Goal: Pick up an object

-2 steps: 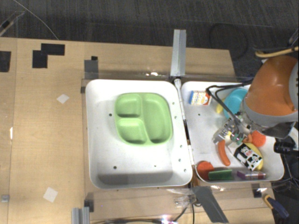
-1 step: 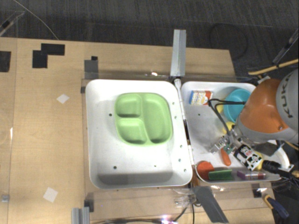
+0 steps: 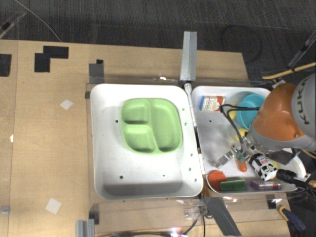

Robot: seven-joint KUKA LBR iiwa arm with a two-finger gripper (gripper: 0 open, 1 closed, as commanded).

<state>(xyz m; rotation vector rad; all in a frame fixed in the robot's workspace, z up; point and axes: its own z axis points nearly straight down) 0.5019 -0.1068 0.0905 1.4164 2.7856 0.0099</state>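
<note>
Reaching into right bin (image 3: pixel 217 132), gripper (image 3: pixel 240 154) low over clutter near orange carrot-like piece (image 3: pixel 242 165); finger opening and any hold unclear. Judged pre-grasp; next needs a closing and lift.

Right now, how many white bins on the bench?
2. Left white bin holds a green divided plate; right white bin sits beside it, partly covered by the arm, so some of its contents may be hidden.

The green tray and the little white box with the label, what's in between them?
In the camera view, the white rims where the two bins meet lie between the green tray and the labelled box.
</note>
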